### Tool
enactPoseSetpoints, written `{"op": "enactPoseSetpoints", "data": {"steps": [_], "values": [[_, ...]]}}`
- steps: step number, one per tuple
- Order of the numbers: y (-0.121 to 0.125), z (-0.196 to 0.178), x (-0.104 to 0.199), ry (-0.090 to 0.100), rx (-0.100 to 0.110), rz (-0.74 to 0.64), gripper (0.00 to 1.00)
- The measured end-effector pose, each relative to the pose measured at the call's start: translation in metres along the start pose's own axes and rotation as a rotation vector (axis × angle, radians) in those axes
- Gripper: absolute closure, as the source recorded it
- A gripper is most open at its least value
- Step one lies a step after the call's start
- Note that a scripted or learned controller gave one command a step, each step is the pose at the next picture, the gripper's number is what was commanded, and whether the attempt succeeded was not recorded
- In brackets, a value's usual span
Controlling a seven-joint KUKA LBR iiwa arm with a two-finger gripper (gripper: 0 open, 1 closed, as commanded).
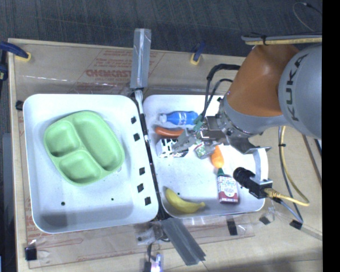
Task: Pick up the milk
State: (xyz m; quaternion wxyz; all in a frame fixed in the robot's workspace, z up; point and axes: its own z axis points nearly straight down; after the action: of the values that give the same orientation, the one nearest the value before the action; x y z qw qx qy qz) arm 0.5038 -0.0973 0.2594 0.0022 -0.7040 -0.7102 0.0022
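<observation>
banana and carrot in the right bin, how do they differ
The banana is yellow; the carrot is orange. The banana looks longer and curved, the carrot shorter and stubby. The banana lies by the bin's near rim, apart from the arm; the carrot sits further up, just beside the gripper. Both lie loose in the right bin.

Your milk [169, 146] is that small white carton with black spots, tipped over toward nine o'clock in the right bin [204, 177].
</observation>
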Motion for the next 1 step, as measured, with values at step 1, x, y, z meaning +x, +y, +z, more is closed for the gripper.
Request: {"op": "enactPoseSetpoints", "data": {"steps": [1], "values": [[0.0537,0.0879,-0.0383,0.000,0.001,0.142,0.00]]}}
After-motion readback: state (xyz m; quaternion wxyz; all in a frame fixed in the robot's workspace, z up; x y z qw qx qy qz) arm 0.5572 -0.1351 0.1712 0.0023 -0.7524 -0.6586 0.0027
